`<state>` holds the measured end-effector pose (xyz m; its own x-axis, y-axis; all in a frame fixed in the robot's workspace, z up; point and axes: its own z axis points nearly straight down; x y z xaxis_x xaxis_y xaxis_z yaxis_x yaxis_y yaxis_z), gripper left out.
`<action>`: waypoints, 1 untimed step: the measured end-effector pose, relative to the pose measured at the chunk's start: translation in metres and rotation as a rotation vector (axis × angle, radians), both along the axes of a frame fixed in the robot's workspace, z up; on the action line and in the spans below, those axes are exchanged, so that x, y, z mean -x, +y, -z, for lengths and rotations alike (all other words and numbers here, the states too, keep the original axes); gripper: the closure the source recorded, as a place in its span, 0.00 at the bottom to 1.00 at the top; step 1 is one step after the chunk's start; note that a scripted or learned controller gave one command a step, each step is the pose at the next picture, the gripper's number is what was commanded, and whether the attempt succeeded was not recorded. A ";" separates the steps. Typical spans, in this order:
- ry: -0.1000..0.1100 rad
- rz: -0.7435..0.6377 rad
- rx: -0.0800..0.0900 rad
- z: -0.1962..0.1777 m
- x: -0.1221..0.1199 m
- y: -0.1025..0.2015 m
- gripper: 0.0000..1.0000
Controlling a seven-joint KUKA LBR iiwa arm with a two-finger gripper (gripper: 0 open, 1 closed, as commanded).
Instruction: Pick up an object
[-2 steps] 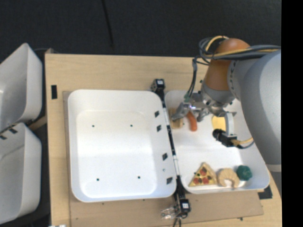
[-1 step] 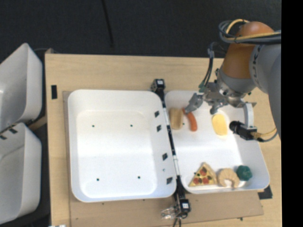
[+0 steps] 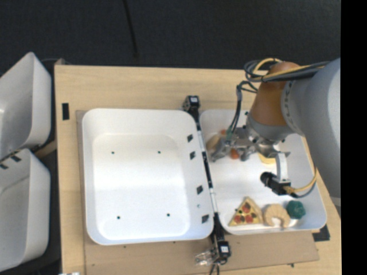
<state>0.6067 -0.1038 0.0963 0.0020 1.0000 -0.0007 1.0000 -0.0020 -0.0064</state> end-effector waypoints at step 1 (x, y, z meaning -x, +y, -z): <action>-0.014 0.001 0.003 -0.087 0.024 -0.036 0.00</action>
